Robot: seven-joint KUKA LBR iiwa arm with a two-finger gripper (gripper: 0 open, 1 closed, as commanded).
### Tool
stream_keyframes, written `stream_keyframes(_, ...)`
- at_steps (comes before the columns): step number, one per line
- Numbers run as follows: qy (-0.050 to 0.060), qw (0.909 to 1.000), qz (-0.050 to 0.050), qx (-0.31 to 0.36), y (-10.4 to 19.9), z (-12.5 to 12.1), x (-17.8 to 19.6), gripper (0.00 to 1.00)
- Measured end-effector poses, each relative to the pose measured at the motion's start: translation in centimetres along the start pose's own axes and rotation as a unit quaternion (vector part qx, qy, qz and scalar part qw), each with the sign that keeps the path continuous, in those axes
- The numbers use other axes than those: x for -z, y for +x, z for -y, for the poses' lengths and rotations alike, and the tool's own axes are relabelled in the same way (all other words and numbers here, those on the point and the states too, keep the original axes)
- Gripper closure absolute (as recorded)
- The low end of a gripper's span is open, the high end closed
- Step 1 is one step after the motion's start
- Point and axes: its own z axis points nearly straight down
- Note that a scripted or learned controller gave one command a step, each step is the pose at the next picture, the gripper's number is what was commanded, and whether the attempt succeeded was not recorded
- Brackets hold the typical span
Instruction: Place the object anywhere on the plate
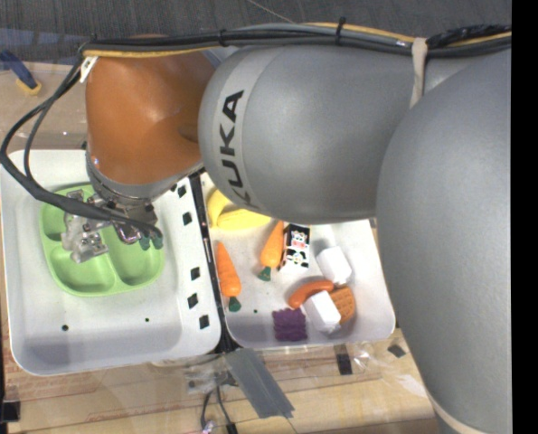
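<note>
Arm: the grey arm (341, 125) with its orange band (137, 116) reaches in from the right and covers much of both bins.
Gripper: the gripper (97, 238) hangs low over the green plate, its metal parts right above the plate's middle.
Hand state: I cannot tell whether it is apart or together, and I cannot make out any object clamped in it; the metal and cables blur together there.
Plate: the green plate (74, 278) lies in the left bin (33, 333), toward its upper left; it has divided sections, and the bare parts that show look unfilled.
Task's thing: which object is meant is not clear. If it is carried, it is hidden under the wrist. The toys I can see lie in the right bin (377, 324): two carrots (227, 274), a yellow piece (232, 217), a cow-print block (296, 247), a purple block (290, 325) and white and orange pieces (327, 301).
Step in hand: judging by the pose, this is the placing stage, with the gripper at the plate.
Next move: if an object is held, it calls for letting go above a flat section and lifting straight up. If nothing is held, the try calls for going to the right bin for a toy.
</note>
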Motion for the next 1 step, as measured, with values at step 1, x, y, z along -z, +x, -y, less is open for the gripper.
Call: stream_keyframes(1,0.0,0.9964,0.001,0.084,-3.66,1.16,3.88,1.0)
